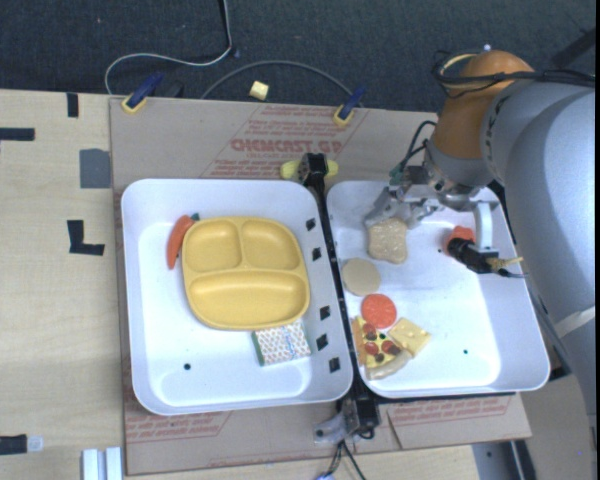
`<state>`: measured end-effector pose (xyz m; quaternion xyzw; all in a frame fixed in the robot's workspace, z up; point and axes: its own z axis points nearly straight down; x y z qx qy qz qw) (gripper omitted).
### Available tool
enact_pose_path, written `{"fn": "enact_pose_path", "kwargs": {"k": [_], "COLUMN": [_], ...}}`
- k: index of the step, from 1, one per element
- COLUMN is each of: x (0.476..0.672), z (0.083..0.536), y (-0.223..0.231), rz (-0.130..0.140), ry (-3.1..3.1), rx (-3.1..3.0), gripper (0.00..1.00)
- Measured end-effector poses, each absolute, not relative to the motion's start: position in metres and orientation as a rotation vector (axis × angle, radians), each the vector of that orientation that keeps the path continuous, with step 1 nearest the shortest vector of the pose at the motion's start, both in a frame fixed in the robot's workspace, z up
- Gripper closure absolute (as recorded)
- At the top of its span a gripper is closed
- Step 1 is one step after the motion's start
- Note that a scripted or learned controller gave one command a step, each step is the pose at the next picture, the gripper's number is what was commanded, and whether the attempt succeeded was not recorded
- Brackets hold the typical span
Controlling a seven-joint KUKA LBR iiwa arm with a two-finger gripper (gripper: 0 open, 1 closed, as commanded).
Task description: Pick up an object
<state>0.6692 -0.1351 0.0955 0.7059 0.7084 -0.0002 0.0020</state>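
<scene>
We find the hand [400,208] low over the far end of the right bin [500,368], just above a beige bread-like piece [388,241]; we cannot tell whether it is spread or pressed together. We judge the piece light, stiff, flat and not fragile, best pinched across its 2 narrow sides, since it lies close to the bin floor.
</scene>
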Motion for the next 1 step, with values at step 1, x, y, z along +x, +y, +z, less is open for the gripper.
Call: {"fn": "enact_pose_path", "kwargs": {"k": [1], "x": [0.6337], "z": [0.1889], "y": [-0.063], "rz": [0.004], "ry": [2.229], "rx": [2.215], "gripper": [1.0]}}
